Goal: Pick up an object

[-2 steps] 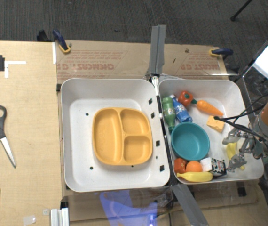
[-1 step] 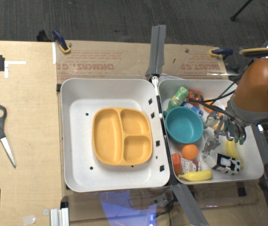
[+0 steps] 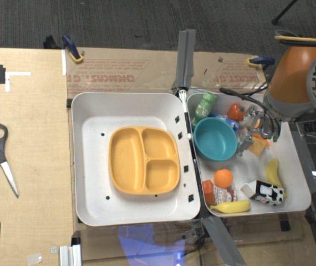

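We are seeing a smooth yellow plastic plate [image 3: 144, 160] in a glossy white bin [image 3: 86, 165], pale wood on the surface [image 3: 25, 148], and metal-bladed scissors [image 3: 3, 157].

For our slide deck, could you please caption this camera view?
KUKA arm's gripper lowered into the cluttered right bin beside a teal bowl; left bin holds a yellow divided plate.

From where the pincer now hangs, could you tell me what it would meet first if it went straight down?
Probably the small orange block just right of the teal bowl, below the pincer, though depth is unclear from this slanted view.
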Available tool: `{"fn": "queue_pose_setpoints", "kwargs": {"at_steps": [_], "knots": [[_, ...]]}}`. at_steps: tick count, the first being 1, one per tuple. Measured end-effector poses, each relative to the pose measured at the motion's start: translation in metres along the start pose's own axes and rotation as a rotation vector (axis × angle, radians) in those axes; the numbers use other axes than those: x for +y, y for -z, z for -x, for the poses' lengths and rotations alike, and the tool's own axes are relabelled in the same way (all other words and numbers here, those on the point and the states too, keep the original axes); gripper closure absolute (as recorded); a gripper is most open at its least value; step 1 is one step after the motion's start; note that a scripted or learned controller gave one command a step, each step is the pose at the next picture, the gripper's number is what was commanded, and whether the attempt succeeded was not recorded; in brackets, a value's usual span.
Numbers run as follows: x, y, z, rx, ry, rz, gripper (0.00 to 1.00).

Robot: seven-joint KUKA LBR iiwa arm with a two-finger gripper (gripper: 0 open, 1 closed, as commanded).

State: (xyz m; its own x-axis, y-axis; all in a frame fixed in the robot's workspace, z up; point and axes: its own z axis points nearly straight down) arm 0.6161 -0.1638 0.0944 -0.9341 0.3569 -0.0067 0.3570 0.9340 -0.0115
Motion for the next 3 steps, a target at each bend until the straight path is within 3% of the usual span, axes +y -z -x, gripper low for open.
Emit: {"fn": "queue_pose_setpoints", "kwargs": {"at_steps": [1,2,3], "knots": [[0.005,-0.001,0.000,0.003,-0.224,-0.006,0.00],[0.001,-0.002,-0.090,0.008,-0.389,0.009,0.00],[0.011,-0.003,-0.002,0.005,-0.525,-0.004,0.00]]}}
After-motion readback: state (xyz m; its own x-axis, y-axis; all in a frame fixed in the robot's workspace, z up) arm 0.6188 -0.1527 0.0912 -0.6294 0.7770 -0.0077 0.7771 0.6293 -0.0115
